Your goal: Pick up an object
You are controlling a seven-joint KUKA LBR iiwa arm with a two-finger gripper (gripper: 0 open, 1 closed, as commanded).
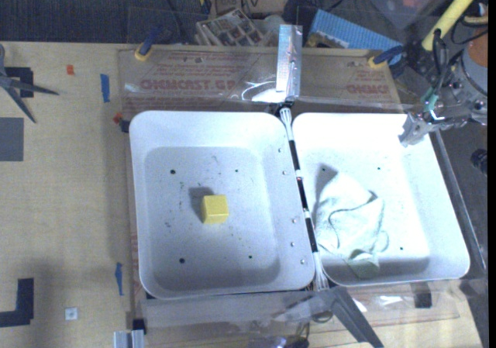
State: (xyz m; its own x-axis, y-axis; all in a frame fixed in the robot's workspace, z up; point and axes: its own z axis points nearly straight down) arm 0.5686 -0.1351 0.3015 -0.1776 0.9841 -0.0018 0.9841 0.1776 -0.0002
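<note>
Two shallow white bins sit side by side on the tabletop (62, 184), and everything loose in them lies nearer the camera than the pincer (412, 129). Nearest of all, a small pale lump (364, 265) rests by the near wall of the right bin (453, 253), well short of the pincer and toward the view's left of it. Touching it on its far side is a crumpled white cloth (353, 218), spread over the left half of that bin, still well apart from the pincer. A yellow block (215, 208) lies alone on the floor of the left bin (139, 153), across the dividing rims and farther off from the pincer than anything else in the bins.

The pincer hangs at the far right corner of the right bin, just above its rim, with nothing visibly in it; it is too small and blurred to tell whether it is apart or together. Behind it the arm (465, 102) leads off toward the right edge, low and reaching in sideways. Beyond the bins, a clear sheet (201, 79) lies flat on the tabletop.
</note>
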